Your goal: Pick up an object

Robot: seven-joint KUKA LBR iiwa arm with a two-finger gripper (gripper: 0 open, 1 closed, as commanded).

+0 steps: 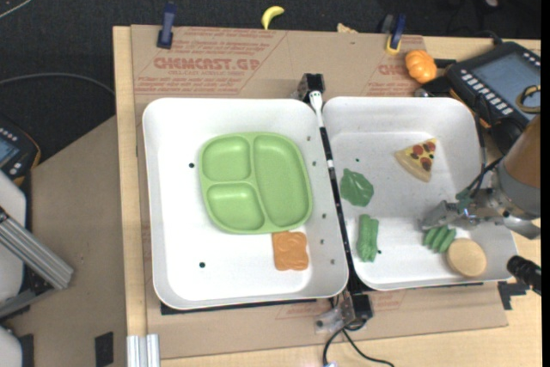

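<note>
Camera view: the gripper (pixel 449 217) was low in the right bin (pixel 378 120), at the bin's 4 o'clock, its fingers narrowly spread beside a green toy (pixel 438 238), gripping nothing. Step in hand, by judgement: approach. The next move called for centring over the toy, then closing.

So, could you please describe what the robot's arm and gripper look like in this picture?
At the view's right edge, the arm shows as a broad, rounded grey body with a brownish-orange tint toward its top. The gripper is a small grey metal assembly with thin dark cables or links running back toward the arm. No markings are legible.
</note>
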